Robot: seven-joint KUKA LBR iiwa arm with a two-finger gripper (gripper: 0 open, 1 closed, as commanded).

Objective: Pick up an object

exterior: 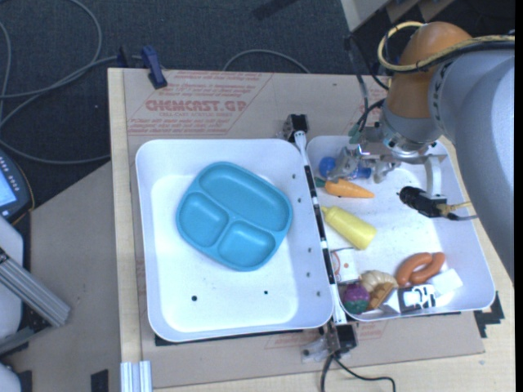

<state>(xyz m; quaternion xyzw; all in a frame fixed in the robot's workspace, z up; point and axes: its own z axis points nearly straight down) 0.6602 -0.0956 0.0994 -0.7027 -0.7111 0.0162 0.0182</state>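
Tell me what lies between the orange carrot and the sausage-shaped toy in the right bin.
In the camera view, the yellow piece lies between the carrot and the sausage-shaped toy, nearer the carrot; bare bin floor fills the rest.

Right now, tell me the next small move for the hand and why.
Probably a short descent onto the blue object. The hand is at the far end of the right bin, beside that object and just above the carrot, and nothing can be seen held yet. Whether its fingers are open cannot be told, so confirm that first.
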